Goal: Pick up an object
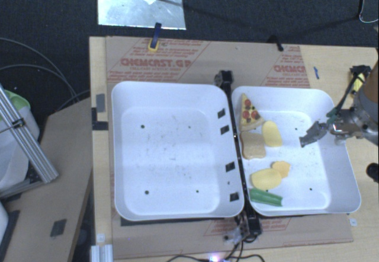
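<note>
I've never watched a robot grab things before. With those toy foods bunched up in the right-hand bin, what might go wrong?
The pizza slice, bread slice and pale yellow piece touch or nearly touch, so the gripper might nudge neighbours or miss. The green bean lies flat near the bin's front wall and may slip.

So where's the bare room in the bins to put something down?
The left bin has a bare floor from wall to wall. In the right bin, the right half is free, below the gripper. Its left side is crowded: pizza slice, bread, yellow pieces, green bean.
</note>
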